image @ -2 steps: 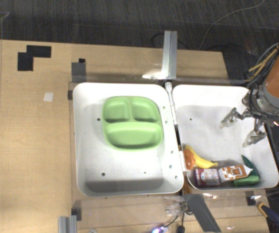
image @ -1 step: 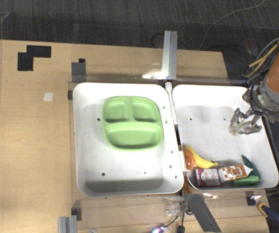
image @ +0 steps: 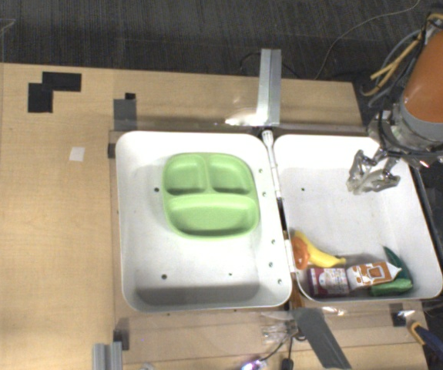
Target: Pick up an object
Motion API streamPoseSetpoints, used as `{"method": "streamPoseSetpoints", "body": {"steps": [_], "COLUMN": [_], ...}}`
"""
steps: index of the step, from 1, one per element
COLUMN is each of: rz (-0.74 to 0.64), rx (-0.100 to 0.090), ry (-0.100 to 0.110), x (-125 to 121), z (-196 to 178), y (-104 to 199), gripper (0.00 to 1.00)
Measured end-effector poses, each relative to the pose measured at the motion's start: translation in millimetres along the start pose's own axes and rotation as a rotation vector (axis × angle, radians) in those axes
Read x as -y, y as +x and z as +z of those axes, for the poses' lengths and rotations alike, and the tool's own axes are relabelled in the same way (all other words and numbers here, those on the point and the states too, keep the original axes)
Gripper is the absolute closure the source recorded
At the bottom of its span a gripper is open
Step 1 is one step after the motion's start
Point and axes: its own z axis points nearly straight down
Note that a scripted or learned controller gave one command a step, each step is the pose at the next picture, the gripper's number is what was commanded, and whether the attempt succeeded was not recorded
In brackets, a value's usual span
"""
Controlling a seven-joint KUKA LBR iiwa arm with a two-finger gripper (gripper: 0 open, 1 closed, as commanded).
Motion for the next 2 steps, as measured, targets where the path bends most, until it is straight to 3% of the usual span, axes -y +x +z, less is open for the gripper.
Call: {"method": "streamPoseSetpoints", "body": {"steps": [1, 2], "rz": [-0.037, -0.036], "rx": [0.0, 0.001], "ry": [0.0, -0.001], "x": [11.1, 11.1], "z": [-8.4, -8.3], "y": [-38.5, -38.3], "gripper": [1.0, 0.0]}}
